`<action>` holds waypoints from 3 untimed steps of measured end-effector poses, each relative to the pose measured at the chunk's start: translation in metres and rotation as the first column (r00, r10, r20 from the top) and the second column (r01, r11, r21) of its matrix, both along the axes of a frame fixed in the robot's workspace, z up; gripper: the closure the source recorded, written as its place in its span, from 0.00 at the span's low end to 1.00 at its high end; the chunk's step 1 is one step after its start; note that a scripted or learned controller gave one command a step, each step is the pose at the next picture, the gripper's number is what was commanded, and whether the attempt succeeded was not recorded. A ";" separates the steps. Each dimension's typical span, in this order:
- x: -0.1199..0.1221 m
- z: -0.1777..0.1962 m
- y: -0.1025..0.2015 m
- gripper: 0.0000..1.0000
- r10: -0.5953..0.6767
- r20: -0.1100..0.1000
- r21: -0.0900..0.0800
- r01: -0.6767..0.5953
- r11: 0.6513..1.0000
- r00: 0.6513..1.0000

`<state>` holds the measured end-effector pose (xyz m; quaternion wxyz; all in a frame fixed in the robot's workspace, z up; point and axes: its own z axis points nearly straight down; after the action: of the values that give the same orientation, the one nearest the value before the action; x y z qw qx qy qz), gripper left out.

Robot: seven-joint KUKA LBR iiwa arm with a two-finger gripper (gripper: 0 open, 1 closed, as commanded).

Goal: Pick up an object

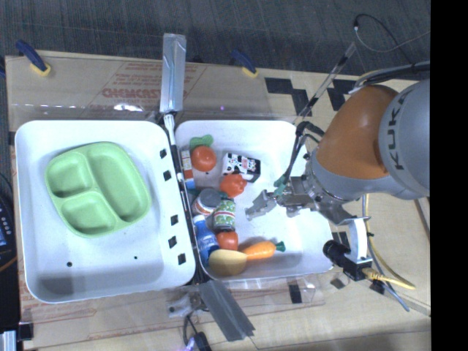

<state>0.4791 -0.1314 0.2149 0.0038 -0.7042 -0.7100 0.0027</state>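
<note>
The pick is not yet made, judging by how things lie: every toy rests in the right bin (292, 134), heaped along its 9 o'clock wall, and none is lifted. The gripper (257, 207) hangs over bare floor near the bin's middle, its fingers (254, 211) pointing toward 9 o'clock with nothing between them; how far they are spread cannot be told, since the grey metal blurs into one shape. Nearest, just at 10 o'clock of the tips, sits a red pepper (232, 185). At 9 o'clock stands a small jar (224, 214) beside a grey can (207, 200). At 7 o'clock lie a carrot (259, 251), a tomato (227, 239) and a yellow potato-like piece (227, 262). At the pile's 12 o'clock end sit a second tomato (203, 157) and a black-and-white carton (242, 165). Choosing, closing and lifting all remain. The left bin (29, 196) holds a green divided tray (97, 187). The arm (365, 145) covers the right bin's 3 o'clock part, and a blue thing against the divider is too wedged in to identify. The desk (95, 79) shows at 12 o'clock.
</note>
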 end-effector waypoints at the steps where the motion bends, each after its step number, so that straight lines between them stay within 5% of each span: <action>1: 0.075 -0.061 0.032 0.00 0.083 -0.001 0.000 -0.083 0.997 0.997; 2: 0.096 -0.095 0.020 0.00 0.085 0.003 0.000 -0.085 0.996 0.996; 3: 0.148 -0.127 0.018 0.00 0.099 0.003 0.001 -0.099 0.995 0.995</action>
<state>0.6273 -0.1129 0.0876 0.0029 -0.6681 -0.7441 0.0015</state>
